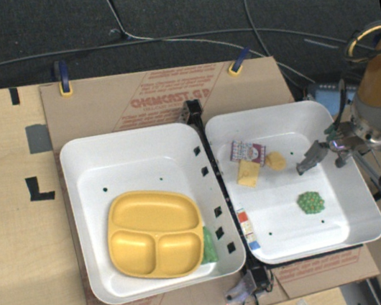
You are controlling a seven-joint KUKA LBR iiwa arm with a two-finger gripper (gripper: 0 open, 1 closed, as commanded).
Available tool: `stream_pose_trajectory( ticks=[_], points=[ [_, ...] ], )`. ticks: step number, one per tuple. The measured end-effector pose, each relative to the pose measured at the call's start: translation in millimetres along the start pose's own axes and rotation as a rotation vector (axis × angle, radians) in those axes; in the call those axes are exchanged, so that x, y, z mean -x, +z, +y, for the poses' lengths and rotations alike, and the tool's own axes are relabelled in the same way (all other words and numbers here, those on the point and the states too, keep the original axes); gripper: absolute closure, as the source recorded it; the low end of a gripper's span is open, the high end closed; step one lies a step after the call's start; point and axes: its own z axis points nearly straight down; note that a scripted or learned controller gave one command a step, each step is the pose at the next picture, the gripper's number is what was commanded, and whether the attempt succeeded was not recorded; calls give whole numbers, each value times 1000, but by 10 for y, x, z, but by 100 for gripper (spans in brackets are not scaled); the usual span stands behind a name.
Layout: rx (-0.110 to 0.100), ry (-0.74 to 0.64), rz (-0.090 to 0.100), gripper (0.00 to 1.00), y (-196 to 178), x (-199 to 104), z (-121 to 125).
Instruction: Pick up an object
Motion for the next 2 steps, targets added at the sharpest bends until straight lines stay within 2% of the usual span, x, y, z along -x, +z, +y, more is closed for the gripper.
stream_pose_trajectory(
  ticks=[1, 2],
  points=[
    [-5, 0, 1, 0, 603, 69, 17],
    [2, -1, -2, 0, 1020, 66, 22]
  ],
)
